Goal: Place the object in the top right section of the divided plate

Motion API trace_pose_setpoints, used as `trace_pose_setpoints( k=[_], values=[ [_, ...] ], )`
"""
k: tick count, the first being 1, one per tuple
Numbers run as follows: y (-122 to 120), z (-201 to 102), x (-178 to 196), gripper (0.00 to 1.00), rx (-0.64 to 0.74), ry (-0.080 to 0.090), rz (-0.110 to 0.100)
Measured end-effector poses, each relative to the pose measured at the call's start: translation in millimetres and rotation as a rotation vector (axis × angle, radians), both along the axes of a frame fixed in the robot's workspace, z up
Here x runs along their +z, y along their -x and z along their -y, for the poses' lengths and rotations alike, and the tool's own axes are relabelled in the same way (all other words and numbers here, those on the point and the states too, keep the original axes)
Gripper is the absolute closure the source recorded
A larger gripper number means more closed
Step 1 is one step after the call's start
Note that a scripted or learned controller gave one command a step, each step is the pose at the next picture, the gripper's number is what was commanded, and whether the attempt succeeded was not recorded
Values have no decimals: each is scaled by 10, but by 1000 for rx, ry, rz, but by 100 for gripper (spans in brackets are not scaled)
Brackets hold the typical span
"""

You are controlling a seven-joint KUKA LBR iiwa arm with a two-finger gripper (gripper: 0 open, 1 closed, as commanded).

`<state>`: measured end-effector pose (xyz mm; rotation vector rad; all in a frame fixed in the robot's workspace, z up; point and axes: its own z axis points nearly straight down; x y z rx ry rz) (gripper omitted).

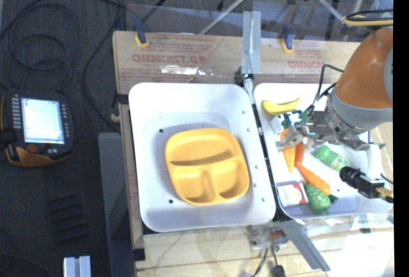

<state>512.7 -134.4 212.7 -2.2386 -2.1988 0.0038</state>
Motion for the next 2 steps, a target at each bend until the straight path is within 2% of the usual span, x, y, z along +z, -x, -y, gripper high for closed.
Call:
trace_pose_setpoints(
  k=[1,2],
  values=[
    [-81,-809,-319,100,-152,2,-4],
    [267,-1471,-314,100,-73,3,-4]
  ],
)
